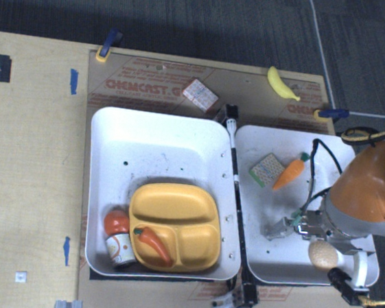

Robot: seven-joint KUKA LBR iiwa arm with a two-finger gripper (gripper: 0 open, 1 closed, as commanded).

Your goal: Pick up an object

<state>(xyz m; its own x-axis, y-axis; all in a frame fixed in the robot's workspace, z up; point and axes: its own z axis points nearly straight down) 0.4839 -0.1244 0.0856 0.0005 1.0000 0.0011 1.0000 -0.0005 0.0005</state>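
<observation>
Camera view: we see the pincer (282, 229) low in the right bin (257, 266), tips on the bin floor w/ nothing between them; open or shut, we can't tell. Just beside it, near the front wall, sits a beige egg (322, 254). Further back lie a carrot (288, 173) and a green sponge (267, 169). Left bin (112, 134) holds a yellow tray (175, 213).

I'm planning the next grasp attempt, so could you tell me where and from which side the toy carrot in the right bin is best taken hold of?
Probably grip the carrot across its thick upper half, just below the green top, coming straight down from above. It lies flat and slanted on the right bin floor, tapering toward its lower-left tip, which sits close to the checkered block; the thicker end offers the jaws more room.
</observation>
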